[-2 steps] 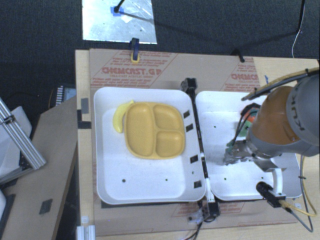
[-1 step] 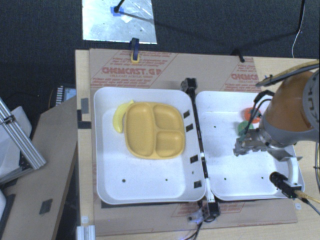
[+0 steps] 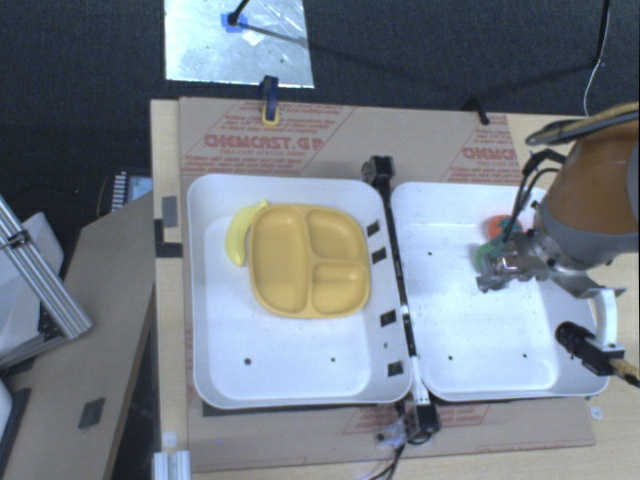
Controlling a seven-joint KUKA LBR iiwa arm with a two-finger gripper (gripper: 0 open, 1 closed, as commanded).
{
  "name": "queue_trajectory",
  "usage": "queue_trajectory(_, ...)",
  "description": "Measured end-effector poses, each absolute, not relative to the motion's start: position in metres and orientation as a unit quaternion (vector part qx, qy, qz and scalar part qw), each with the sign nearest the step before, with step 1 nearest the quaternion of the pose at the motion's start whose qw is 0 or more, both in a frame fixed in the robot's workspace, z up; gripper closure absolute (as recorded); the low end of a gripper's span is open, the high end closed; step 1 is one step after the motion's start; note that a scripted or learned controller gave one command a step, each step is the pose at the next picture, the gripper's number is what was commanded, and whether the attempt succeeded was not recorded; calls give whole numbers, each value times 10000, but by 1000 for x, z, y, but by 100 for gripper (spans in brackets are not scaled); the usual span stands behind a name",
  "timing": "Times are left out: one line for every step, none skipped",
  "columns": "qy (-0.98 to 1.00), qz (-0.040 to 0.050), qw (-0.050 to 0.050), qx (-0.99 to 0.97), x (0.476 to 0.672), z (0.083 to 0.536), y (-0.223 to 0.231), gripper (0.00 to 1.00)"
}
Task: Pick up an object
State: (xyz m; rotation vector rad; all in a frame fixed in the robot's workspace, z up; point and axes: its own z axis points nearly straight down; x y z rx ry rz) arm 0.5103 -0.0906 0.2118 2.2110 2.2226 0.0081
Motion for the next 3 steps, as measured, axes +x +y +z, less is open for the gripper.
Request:
queue_trajectory(7089,19,25,7053,512,251,-91,100)
queue_trajectory(7106,16,-1,7036,506,253,-35,100)
queue_trajectory(7107,16,1,7035,514,255,14,100)
